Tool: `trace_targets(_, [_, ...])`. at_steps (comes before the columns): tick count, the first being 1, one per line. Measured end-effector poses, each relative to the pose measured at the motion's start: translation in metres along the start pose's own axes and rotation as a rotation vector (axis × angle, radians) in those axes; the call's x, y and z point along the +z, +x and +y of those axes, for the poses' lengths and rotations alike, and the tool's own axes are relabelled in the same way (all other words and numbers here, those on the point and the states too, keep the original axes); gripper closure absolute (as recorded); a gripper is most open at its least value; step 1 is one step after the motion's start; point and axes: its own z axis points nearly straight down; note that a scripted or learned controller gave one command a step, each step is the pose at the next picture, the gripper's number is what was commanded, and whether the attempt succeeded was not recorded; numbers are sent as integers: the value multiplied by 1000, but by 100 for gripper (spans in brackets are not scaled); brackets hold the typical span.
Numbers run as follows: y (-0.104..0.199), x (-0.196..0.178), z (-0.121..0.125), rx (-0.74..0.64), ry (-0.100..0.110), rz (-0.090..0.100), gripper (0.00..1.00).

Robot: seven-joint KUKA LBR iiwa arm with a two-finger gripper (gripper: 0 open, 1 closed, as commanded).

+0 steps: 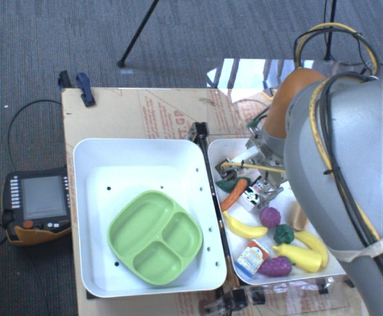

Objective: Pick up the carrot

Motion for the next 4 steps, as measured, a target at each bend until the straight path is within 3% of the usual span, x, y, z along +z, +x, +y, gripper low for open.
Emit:
trace_targets(1, [1,-9,3,-11,-15,5,100])
trace_targets(2, [-33,-5,12,-657,-49,25,100])
trace_targets(3, [-36,0,11,-654,-42,18,0])
trace_targets(4, [-11,0,28,-498,-12,-1,0])
